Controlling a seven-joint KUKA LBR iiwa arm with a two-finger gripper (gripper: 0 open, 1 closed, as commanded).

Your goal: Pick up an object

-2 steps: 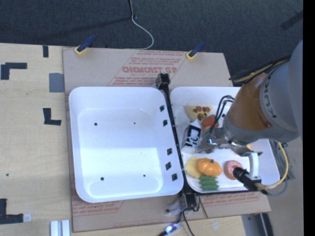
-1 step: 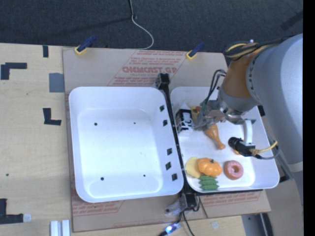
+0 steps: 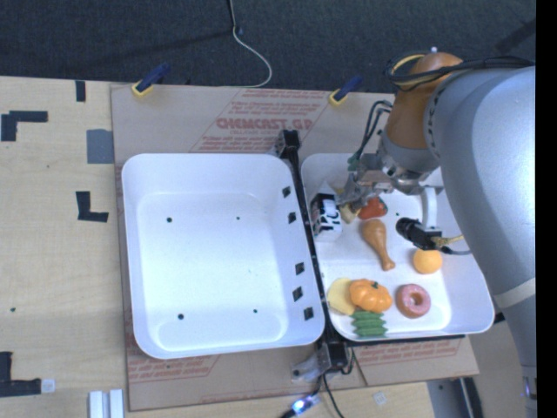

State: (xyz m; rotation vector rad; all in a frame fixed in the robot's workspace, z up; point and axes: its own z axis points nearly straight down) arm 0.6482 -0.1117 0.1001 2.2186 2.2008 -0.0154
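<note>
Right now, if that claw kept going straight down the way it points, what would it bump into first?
Probably the small red toy directly beneath the gripper in the right bin, with the drumstick just beside it. Depth is hard to judge from this angle.

On your desk (image 3: pixel 52 233) lies a cardboard sheet (image 3: pixel 252 124), and two white bins (image 3: pixel 139 259) (image 3: pixel 466 307) sit side by side on it.

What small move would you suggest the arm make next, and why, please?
Probably a short descent. The gripper hangs over the right bin, close above the red item and the drumstick, and I see nothing between its fingers, so lowering onto the red item seems sensible.
</note>
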